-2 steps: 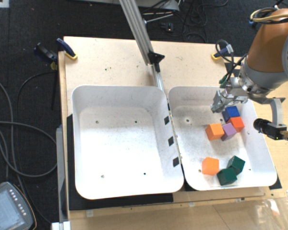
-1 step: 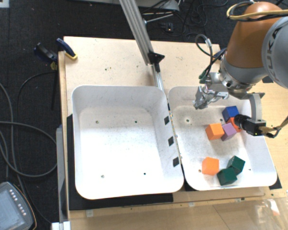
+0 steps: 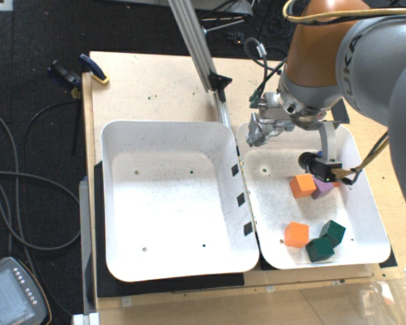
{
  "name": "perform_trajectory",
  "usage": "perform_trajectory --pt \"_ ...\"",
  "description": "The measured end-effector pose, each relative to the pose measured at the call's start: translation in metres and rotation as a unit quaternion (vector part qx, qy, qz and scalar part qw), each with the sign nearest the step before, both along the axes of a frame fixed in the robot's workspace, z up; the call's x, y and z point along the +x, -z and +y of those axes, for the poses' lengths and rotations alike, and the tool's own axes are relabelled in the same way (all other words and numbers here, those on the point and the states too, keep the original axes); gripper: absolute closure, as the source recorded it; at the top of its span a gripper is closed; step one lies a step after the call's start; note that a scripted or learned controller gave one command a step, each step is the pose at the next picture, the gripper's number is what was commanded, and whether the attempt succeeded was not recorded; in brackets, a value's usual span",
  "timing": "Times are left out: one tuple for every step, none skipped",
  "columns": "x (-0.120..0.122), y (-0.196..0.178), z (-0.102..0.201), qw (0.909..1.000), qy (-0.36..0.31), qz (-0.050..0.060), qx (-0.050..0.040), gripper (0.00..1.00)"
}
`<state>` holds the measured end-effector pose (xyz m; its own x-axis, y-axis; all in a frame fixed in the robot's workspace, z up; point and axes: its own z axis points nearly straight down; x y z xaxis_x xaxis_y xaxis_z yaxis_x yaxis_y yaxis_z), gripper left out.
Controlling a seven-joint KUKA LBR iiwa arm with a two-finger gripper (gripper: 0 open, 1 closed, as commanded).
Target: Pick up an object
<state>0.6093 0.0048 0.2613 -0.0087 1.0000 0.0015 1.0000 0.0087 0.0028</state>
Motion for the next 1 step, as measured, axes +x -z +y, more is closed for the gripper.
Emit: perform_trajectory --pt "0.0198 0.0099 0.0510 1.0000 0.000 0.000 -0.0004 1.00"
